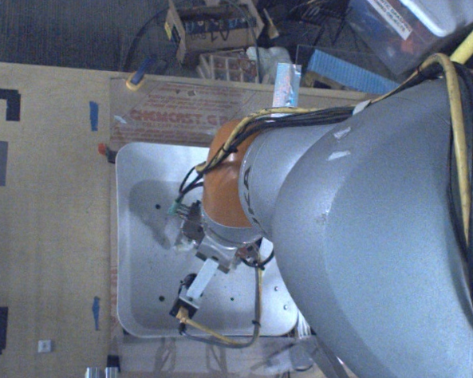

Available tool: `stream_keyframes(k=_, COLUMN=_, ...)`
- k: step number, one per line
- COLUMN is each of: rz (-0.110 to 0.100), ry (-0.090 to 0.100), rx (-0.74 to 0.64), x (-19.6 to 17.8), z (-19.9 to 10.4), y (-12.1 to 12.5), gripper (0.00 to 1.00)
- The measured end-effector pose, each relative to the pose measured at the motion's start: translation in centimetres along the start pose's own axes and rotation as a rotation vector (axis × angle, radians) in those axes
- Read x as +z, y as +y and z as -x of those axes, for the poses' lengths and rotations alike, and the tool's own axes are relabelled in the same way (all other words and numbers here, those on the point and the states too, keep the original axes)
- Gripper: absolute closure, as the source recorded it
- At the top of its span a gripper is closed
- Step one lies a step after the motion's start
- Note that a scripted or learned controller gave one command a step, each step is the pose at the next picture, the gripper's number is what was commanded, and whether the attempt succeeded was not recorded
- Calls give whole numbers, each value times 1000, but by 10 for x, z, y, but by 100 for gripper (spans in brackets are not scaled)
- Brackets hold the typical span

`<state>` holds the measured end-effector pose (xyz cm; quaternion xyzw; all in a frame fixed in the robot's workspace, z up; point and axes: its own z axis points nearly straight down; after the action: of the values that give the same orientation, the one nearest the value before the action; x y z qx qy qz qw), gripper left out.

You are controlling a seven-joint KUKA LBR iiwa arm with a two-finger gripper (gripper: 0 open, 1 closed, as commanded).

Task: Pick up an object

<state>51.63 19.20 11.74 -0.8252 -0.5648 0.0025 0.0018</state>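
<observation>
While the big grey arm (362,232) reached over the white bin (134,298), the gripper (180,221) was there, but I couldn't tell how it stood.

Bin (137,242) at centre of bench (42,236). Arm (362,232) over the bin's right half — wrist above its middle. Cardboard sheet (169,116) behind the bin; clutter beyond.

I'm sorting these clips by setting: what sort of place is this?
Probably a robotics lab or workshop: a grey arm reaches over a white bin on a wooden bench marked with blue tape, with cluttered boxes behind.
</observation>
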Motion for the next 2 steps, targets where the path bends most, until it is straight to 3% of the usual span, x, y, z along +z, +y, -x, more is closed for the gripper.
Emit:
stream_keyframes(k=1, rz=-26, ry=4, rx=-46, x=28, z=-70, y=59, gripper=0)
stream_keyframes(k=2, rz=6, ry=15, rx=578, x=27, z=-51, y=35, gripper=0)
